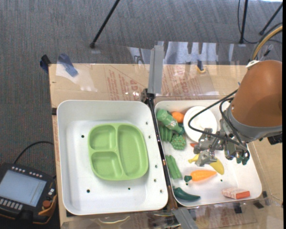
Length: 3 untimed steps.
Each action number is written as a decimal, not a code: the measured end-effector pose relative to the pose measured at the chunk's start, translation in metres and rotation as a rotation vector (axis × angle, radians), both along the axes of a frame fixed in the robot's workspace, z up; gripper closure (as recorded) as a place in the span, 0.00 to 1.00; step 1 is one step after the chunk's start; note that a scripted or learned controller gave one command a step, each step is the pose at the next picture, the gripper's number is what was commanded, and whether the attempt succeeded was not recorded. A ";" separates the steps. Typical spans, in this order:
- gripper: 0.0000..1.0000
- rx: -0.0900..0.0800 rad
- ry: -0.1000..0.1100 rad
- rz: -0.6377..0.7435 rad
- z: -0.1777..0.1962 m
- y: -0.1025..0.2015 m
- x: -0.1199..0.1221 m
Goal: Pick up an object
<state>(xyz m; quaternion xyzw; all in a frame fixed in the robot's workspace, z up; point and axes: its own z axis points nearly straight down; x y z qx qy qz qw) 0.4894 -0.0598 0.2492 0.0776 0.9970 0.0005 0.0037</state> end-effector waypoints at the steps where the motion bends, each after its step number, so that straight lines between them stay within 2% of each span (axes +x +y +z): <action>1: 1.00 0.003 0.018 0.120 -0.154 -0.035 0.000; 2: 1.00 -0.002 -0.003 0.133 0.010 -0.034 0.040; 3: 1.00 0.001 0.013 0.122 -0.164 -0.033 -0.006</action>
